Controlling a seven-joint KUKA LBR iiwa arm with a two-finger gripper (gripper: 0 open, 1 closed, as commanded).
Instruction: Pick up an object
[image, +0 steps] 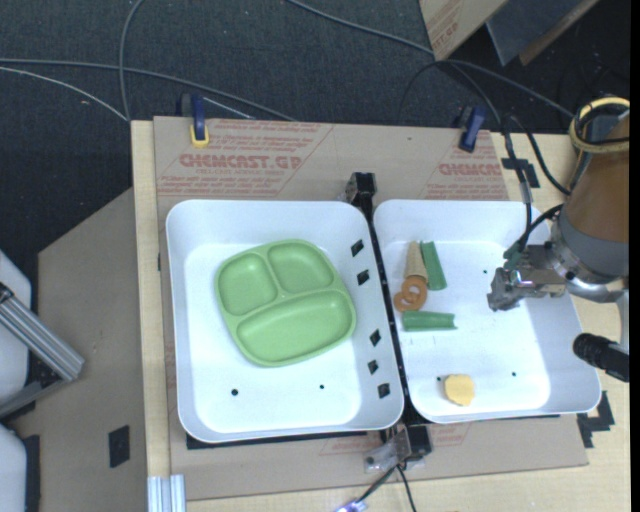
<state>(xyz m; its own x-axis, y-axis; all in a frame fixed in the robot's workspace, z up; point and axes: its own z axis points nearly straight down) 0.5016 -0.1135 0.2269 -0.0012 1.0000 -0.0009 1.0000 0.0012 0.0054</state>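
Pick not yet made: the gripper (503, 296), its opening too indistinct to judge, hangs over the right bin (560, 395), while candidate objects, a green piece (428, 321), tan ring (410, 296) and yellow piece (459, 390), lie untouched to its left.

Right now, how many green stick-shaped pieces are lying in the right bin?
2. One green stick lies near the bin's upper left, beside the tan cone. The other green stick lies crosswise just below the orange ring. Nothing seems to hide more.
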